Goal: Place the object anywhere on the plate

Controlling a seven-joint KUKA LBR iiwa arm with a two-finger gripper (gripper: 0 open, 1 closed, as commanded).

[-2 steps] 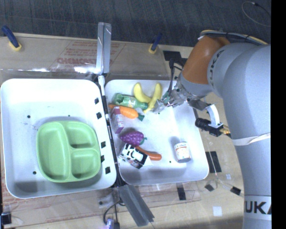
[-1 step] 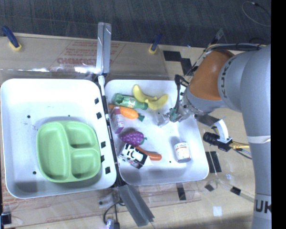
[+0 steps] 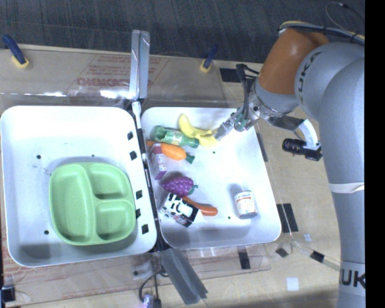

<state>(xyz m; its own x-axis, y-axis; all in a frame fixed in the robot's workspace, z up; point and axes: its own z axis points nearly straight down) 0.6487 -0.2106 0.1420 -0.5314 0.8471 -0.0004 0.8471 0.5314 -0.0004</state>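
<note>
Seen from above at a slant, the bench carries two shallow white bins side by side. The left white bin holds a light green plastic plate with three compartments, lying flat toward that bin's near side.

The right white bin is the landmark for the rest. At its far edge lies a curved yellow plastic banana, and the grey arm with an orange band reaches in from the right so that its two-finger gripper sits at the banana's right end, just beside or touching it; how the gripper stands, and whether it grips the banana, cannot be told.

Just left of the banana lies a green bottle on its side, and just nearer than that an orange carrot. Against the bin's left wall lies a small clear bottle with a purplish label. Near the bin's middle sits a purple bunch of grapes. Toward its near left corner lie a black-and-white packet and an orange-red sausage-shaped piece, touching. Toward the near right stands a small white jar with a red label, well apart from the others.
</note>
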